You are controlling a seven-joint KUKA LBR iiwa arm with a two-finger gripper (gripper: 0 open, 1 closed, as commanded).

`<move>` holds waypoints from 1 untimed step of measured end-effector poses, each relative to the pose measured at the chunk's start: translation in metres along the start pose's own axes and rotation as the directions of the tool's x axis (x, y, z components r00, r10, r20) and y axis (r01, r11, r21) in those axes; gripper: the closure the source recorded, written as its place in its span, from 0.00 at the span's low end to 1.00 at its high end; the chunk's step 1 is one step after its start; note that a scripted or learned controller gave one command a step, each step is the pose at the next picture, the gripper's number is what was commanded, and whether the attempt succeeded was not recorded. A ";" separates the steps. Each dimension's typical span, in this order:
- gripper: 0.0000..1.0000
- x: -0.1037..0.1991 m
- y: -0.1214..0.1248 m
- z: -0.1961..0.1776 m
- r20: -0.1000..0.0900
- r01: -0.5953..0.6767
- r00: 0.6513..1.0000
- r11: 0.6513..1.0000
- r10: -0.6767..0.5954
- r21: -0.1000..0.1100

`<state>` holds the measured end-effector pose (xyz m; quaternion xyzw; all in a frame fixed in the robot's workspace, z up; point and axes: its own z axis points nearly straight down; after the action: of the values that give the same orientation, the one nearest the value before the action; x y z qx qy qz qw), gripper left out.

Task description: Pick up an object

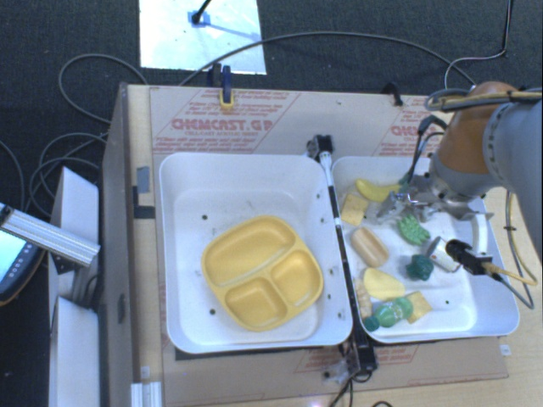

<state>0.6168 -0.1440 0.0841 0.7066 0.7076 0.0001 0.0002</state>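
- As the grey arm (488,142) w/ orange band stretched in from view right, its gripper (404,203) sat low over the right bin (502,312), up & right of the tan roll (369,246).
- Pincer state: couldn't tell, spread or pressed together, nor whether it pinched anything.
- Green ridged piece (413,229): right of the roll & slightly higher in view, nearer the roll than the gripper was; contact w/ gripper unclear.
- Yellow banana-like piece (371,190): straight up-view from the roll, well apart.
- Pale yellow block (352,210): up & left of the roll, near it.
- Dark teal piece (418,267): down & right of the roll.
- Yellow lemon-like piece (383,284): just below the roll.
- Green bottle-shaped piece (386,315) & small yellow block (416,306): further below the roll, side by side, approx. touching.
- Left bin (182,227): left of the roll, past the shared wall, w/ a yellow 3-compartment tray (263,274) lying flat inside.
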 end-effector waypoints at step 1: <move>0.00 -0.002 0.045 0.003 -0.005 0.001 1.000 0.999 0.000 0.034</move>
<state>0.6620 -0.1464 0.0810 0.7063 0.7077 -0.0100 -0.0136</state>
